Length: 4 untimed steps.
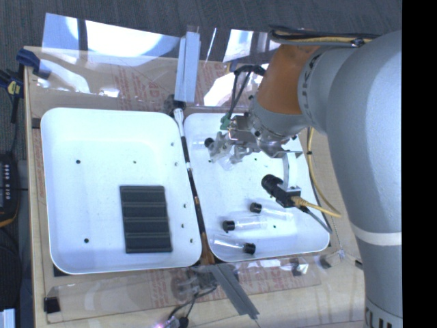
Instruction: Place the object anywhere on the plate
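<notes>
Shows two shallow white bins side by side on the table (102, 292), the left bin (89, 156) and the right bin (229, 186), meeting along a shared rim. Places the plate (145, 219), a dark ribbed rectangle, flat on the floor of the left bin toward its near edge, bare on top and so free to take an object at any spot. Groups the likely objects, clear tubes (240, 225) with black caps, loose on their sides in the near half of the right bin, well apart from the plate and cut off from it by both bin walls; hence none delivered yet. Sets the hand (229, 142) low over the far half of the right bin, near the dividing rim and apart from the tube cluster, at the end of the arm (369, 149) reaching in from the right, orange band (283, 80) just above the wrist. Leaves the hand's state unresolved: too small and cluttered to tell open from closed, or to confirm any load. Suggests, as a judgement, a picking stage rather than a placing one. Calls next for a secure grasp, a lift clear of both walls and a crossing leftward. Warns of rolling on release, given round tubes on a ribbed surface.
</notes>
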Each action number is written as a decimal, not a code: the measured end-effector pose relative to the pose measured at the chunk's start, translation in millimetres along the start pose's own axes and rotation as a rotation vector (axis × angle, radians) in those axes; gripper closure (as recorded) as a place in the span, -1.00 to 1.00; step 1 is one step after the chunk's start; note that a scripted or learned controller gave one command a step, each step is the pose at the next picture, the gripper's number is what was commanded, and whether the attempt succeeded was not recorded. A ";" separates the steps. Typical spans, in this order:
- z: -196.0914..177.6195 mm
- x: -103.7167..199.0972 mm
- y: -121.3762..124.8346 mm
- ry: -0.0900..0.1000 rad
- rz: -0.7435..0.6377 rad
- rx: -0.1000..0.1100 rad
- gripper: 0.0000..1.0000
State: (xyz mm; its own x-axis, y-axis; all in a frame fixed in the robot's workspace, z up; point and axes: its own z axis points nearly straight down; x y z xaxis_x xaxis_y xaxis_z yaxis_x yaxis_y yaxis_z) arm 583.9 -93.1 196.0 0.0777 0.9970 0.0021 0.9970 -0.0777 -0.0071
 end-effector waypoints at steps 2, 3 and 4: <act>4.7 156.3 60.0 -0.002 -0.191 -0.002 1.00; 105.9 203.3 15.8 -0.003 0.121 -0.001 1.00; 103.3 212.9 -29.3 0.000 0.289 -0.006 1.00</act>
State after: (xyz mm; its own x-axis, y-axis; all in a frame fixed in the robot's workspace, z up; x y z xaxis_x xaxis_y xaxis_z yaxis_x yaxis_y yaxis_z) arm 570.5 121.7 93.3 0.3584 0.9336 0.0008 0.9336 -0.3584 -0.0016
